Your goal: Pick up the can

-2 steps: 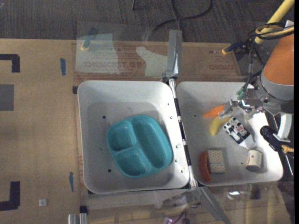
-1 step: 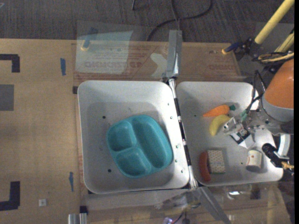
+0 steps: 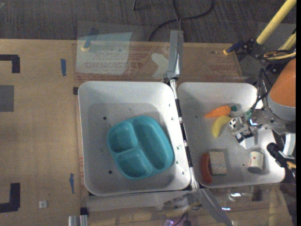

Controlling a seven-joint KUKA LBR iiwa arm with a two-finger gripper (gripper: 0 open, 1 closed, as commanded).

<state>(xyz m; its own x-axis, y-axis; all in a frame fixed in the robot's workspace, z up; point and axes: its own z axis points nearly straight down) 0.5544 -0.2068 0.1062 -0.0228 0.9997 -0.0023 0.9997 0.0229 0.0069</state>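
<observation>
The gripper (image 3: 241, 127) hangs low in the right bin (image 3: 197, 95), just beside the banana (image 3: 218, 125) and carrot (image 3: 218, 111), with nothing caught in it (how wide it stands, I cannot tell). The can (image 3: 255, 160) sits near the bin's right front corner, apart from it. Left bin (image 3: 94, 98) holds a teal plate (image 3: 140, 146).

Around the can (image 3: 255, 161), open bin floor is seen toward the patterned block (image 3: 217, 162); the gripper (image 3: 241, 127) and banana (image 3: 218, 125) are found beyond it.
</observation>
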